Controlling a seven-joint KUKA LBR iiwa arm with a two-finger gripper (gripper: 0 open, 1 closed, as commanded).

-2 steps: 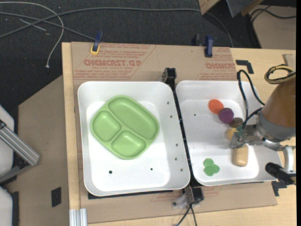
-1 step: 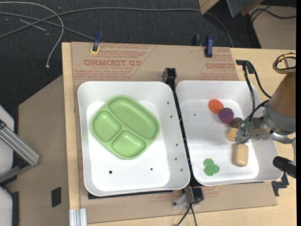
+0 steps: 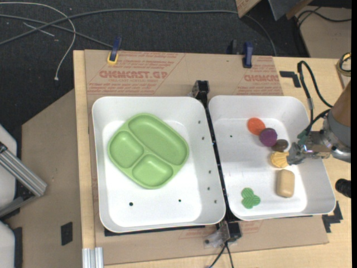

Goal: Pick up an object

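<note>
The right bin (image 3: pixel 237 166) holds several small items. An orange piece (image 3: pixel 256 125) lies by a purple ball (image 3: pixel 269 136), with a small brown piece (image 3: pixel 281 145) just below them. Further down come a yellow lump (image 3: pixel 279 159), a tan block (image 3: pixel 285 182) and a green leafy piece (image 3: pixel 250 198). My gripper (image 3: pixel 297 152) reaches in over the bin's right wall. Its tip sits low, right beside the yellow lump and the brown piece. I cannot make out whether it touches either of them.
The left bin (image 3: pixel 111 205) contains a green divided plate (image 3: pixel 148 149). A black bracket (image 3: pixel 200 88) sits where the two bins meet at the back. Two clamps (image 3: pixel 247 53) hold the cardboard base. Cables run along the bench at the right (image 3: pixel 309 82).
</note>
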